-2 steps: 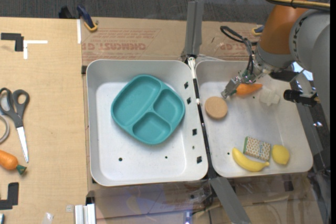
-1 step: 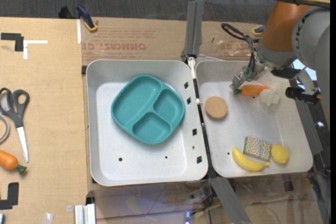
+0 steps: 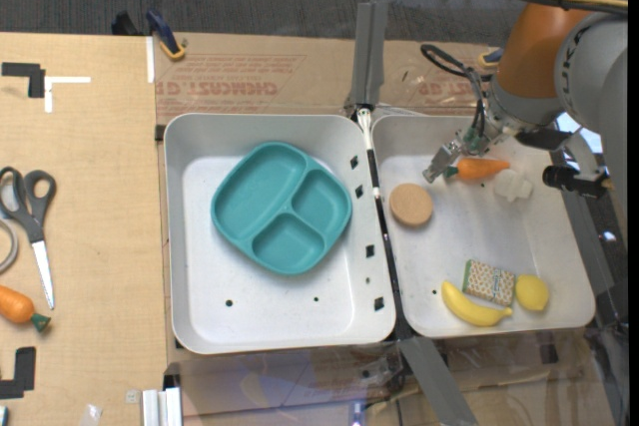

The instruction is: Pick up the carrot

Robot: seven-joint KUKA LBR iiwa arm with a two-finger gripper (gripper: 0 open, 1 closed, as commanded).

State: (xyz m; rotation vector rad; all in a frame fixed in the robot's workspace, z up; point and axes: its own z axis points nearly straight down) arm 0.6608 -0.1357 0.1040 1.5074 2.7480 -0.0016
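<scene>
Orange carrot [image 3: 482, 169] sits in the right bin [image 3: 569, 314], up near its far wall, and from my feed it's right at the gripper [image 3: 454, 158]. I see the two grey fingers [image 3: 437, 165] angled down and to the left, with the carrot's left end touching or tucked just behind them. I can't tell whether the fingers are spread or closed, or whether the carrot is actually between them, so I'm not calling it a grasp. Carrot's long axis runs roughly left-right across the bin, nearly level, left end at the fingers, right end pointing toward a small white object [image 3: 512, 185] just beside it; can't make out which end is the tip. The arm [image 3: 559, 55] comes in from the right, orange band above the wrist, hanging over the bin's far right corner. Also in that bin: a tan round disc [image 3: 410, 205] just left and nearer than the carrot, then a banana [image 3: 473, 306], a patterned sponge-like block [image 3: 489, 282] and a lemon [image 3: 531, 292] clustered at the near edge, well apart from the carrot. Left bin [image 3: 200, 314] holds a teal divided plate [image 3: 283, 207]. A second carrot-like toy [image 3: 17, 306] and scissors [image 3: 32, 224] lie on the bench [image 3: 90, 165], far left.
</scene>
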